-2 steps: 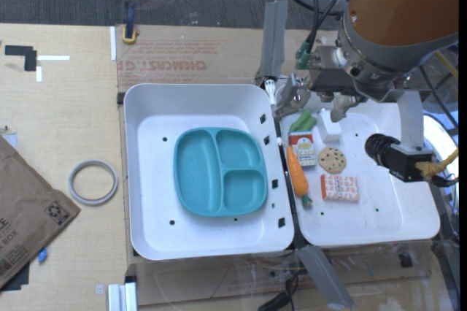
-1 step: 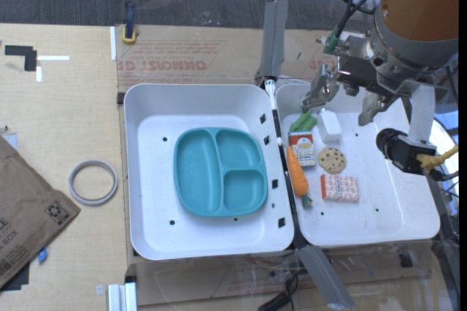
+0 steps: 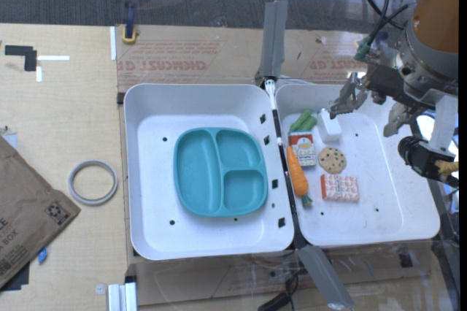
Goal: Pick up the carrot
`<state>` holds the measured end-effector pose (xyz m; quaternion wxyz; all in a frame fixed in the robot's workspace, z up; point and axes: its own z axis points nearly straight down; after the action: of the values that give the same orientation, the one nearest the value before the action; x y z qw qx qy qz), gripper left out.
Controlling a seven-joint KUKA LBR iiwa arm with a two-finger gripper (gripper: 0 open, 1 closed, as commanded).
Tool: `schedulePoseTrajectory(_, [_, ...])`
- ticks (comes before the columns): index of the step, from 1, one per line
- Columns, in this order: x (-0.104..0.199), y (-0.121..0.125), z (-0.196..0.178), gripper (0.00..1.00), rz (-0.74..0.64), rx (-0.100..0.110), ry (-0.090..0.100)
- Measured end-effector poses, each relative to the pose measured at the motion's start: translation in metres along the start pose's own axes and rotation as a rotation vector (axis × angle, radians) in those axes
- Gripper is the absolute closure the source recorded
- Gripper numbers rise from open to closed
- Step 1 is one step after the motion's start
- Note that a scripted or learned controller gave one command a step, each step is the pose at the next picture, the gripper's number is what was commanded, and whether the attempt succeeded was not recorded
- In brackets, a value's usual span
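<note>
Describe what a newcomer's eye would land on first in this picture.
First comes the teal divided plate, alone in the left bin. Next, the orange carrot lies along the right bin's left wall, beside a cookie and small packets. The end effector hangs over that bin's far right corner.

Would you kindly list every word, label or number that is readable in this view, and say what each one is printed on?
"CHEMCAST GP", red and upside down, repeated: protective sheet behind the bins.
"BOX", partly cut off: brown cardboard box at the left edge.
Small red carton beside the carrot: label too small to read.
Red and white packet: print too blurred to read.
</note>
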<state>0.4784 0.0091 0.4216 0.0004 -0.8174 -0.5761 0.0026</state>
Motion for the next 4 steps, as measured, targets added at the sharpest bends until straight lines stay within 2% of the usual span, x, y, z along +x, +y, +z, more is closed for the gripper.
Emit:
schedulePoseTrajectory(1, [0.000,0.001,-0.008,1.00,-0.002,0.002,-0.003])
schedulePoseTrajectory(2, [0.000,0.001,-0.008,0.00,-0.002,0.002,-0.003])
schedulePoseTrajectory(3, [0.047,-0.017,-0.019,0.00,-0.009,-0.002,0.001])
schedulePoseTrajectory(4, [0.095,-0.034,-0.019,0.00,0.280,-0.001,0.001])
